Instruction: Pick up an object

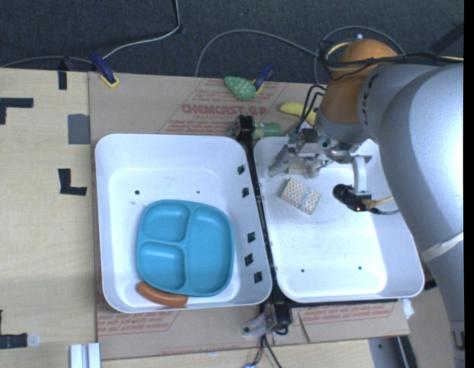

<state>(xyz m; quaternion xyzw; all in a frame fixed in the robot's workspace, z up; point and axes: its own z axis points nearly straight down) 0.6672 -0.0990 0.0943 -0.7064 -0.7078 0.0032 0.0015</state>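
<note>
— While the arm point(421, 152) is reaching in from the right, where is the thing it is after?

— I am looking at a small patterned block point(300, 195), lying flat in the right bin point(329, 282), toward the far half. The gripper point(298, 158) is hanging just above and beyond it, near the far wall. Nothing is sitting between the fingers, as far as I am seeing.

— Are the fingers wide or narrow?

— I cannot tell. The metal parts are blurring together under the wrist, so I am not guessing.

— What is lying in the other bin?

— A blue tray point(185, 245) is resting in the left bin point(114, 205), with an orange sausage point(162, 296) touching its near edge. Both are sitting well apart from the gripper.

— What is worrying you from here?

— Three things. The gripper is sitting off to the far side of the block, so if it is dropping straight down, I judge it is missing or only clipping an edge and pushing the block away. The block is lying low and flat, so the fingers may be sliding over it. And the divider point(256, 205) between the bins is standing close on the left, so a finger could be catching it.
</note>
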